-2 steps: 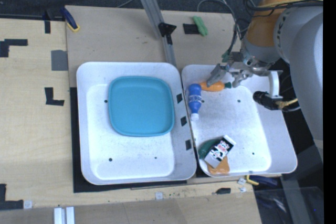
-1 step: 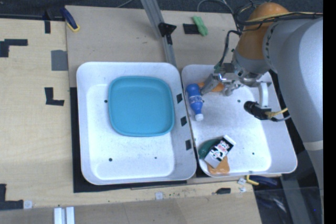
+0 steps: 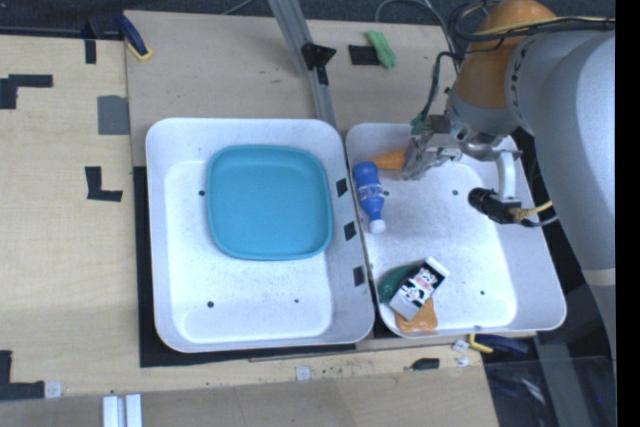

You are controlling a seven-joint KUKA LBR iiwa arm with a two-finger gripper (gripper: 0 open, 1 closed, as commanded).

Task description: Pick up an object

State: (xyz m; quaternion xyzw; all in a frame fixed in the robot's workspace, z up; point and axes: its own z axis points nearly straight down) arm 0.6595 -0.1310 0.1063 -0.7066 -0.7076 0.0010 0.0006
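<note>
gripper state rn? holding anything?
Gripper: cannot be told. It sits low over the right bin, at its far edge, right next to an orange object; no object is visibly held.

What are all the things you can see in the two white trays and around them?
bins: 2, white, side by side on the bench
plate: 1, turquoise, in the left bin
bottle: 1, blue with white cap, right bin's left side
orange thing: 1, right bin's top, beside the claw
black-and-white packet: 1, right bin's front, lying on green and orange items
green clip: 1, bench behind the bins
arm: 1, grey and orange, from the right
claw: 1, over the right bin's back
</note>
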